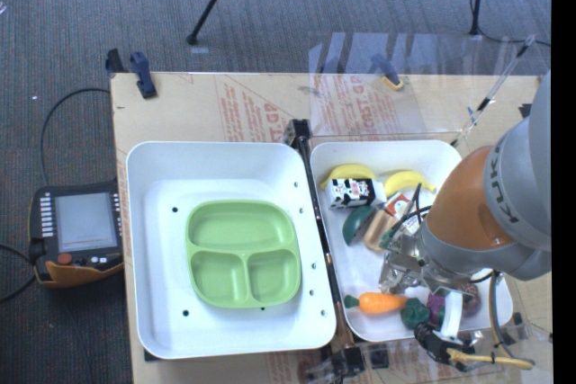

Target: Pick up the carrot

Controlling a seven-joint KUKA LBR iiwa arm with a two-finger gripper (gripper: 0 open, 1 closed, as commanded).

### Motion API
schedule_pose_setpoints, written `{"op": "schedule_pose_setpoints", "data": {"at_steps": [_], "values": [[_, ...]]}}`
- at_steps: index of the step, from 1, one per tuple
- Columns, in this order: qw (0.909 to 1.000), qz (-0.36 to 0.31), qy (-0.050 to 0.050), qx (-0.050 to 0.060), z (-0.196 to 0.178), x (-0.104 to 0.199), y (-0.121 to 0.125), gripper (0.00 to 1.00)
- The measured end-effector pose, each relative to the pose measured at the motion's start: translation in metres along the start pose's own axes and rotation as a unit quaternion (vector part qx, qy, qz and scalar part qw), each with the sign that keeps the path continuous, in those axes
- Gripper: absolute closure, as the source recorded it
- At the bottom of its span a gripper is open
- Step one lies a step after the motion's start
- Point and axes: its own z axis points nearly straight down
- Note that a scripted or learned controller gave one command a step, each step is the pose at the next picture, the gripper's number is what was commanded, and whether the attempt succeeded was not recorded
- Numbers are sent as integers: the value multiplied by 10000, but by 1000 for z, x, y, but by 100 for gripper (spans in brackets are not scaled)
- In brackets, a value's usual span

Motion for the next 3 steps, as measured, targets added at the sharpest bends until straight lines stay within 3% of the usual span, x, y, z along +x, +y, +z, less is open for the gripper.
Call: {"op": "schedule_pose_setpoints", "data": {"at_steps": [1, 2, 3], "values": [[9997, 245, 7, -58, -51, 10, -1, 100], [9997, 243, 1, -37, -49, 10, -2, 0], [9999, -117, -6, -18, 10, 7, -2, 0]]}}
